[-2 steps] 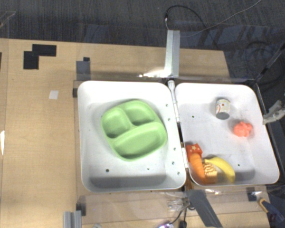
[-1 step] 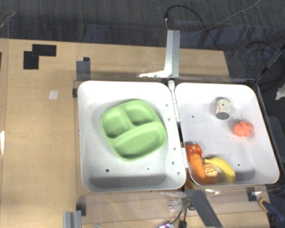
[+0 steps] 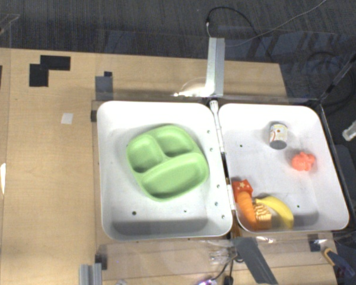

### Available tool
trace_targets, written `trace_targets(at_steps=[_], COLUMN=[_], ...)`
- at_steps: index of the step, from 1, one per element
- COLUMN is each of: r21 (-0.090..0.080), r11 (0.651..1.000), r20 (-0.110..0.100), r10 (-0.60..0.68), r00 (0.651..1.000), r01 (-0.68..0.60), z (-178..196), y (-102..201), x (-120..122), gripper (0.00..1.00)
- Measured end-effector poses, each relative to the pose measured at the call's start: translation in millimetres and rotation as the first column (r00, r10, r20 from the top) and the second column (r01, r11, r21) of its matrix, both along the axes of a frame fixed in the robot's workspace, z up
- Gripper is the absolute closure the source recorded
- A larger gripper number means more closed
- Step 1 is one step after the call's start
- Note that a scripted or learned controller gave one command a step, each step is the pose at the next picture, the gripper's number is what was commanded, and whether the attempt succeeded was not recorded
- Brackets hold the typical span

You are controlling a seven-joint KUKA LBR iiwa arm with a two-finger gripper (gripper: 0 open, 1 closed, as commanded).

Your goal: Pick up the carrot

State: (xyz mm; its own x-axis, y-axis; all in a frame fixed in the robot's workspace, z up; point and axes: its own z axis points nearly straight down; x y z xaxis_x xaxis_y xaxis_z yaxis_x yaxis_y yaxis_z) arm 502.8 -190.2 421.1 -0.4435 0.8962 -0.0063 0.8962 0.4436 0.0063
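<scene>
The carrot [image 3: 245, 207] lies in the lower left corner of the right bin [image 3: 320, 159], hard against the bin's left wall, its long axis running roughly up and down the frame. A banana [image 3: 277, 211] presses against its right side and a red piece [image 3: 242, 187] sits at its upper end. Any approach must come from the frame's right, over the banana.
</scene>
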Motion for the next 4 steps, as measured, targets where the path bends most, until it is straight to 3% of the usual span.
trace_targets(at_steps=[1, 2, 3, 4], r21=[-0.004, -0.005, -0.007, -0.008], r11=[1.0, 0.929, 0.706, 0.393], r20=[0.008, 0.0, -0.003, -0.007], r10=[0.007, 0.369, 0.708, 0.919], r00=[1.0, 0.929, 0.706, 0.393], r01=[-0.007, -0.369, -0.708, -0.919], z=[13, 17, 16, 16], y=[1, -16, -15, -15], x=[2, -15, -14, -14], gripper=[1.0, 1.0, 1.0, 1.0])
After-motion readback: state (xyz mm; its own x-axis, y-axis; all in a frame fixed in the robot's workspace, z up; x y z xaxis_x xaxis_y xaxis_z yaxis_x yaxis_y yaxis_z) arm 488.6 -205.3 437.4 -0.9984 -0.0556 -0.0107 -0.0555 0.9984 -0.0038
